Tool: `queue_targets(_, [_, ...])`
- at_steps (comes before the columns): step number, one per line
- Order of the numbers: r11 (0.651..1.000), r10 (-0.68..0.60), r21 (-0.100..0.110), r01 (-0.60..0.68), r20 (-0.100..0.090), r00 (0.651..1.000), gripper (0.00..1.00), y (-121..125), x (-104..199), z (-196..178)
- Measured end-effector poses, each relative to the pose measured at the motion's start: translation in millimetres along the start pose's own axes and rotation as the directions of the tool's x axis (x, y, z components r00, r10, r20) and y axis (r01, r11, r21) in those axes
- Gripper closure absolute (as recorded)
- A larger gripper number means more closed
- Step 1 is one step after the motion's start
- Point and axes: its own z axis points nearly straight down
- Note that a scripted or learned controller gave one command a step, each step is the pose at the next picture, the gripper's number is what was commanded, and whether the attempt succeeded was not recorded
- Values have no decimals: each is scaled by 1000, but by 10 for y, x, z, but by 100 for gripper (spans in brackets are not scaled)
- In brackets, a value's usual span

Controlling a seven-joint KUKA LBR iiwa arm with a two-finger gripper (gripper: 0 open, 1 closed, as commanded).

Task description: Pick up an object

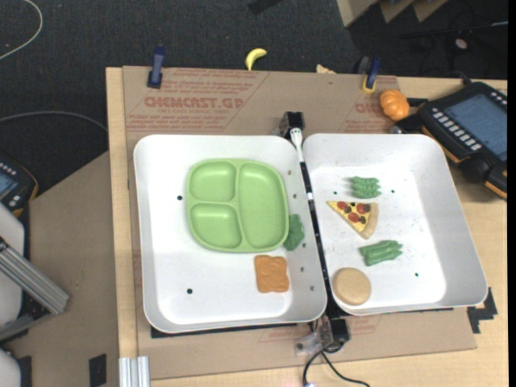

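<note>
Across the right bin (427,176) we see a pizza slice (355,214), two green vegetable pieces (365,186) (380,252) and a round bun (352,285), well apart. We judge the slice the easiest target: come straight down and close across its narrow width. We cannot tell the claw's state.

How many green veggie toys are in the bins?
3. One sits above the pizza slice in the right bin, one below it, and one in the left bin, partly tucked beside the green plate.
</note>
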Motion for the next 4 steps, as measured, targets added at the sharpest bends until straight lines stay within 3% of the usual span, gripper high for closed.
queue_targets(1, [1000, -12, -15, 13, 1, 1000, 100, -176, 845, -530])
queue_targets(2, [1000, 4, 5, -4, -1, 1000, 100, -184, 31, 440])
queue_targets(3, [1000, -5, -18, 5, 7, 1000, 100, 2, -60, -552])
queue_targets(4, [1000, -5, -2, 5, -1, 1000, 100, -185, 209, -224])
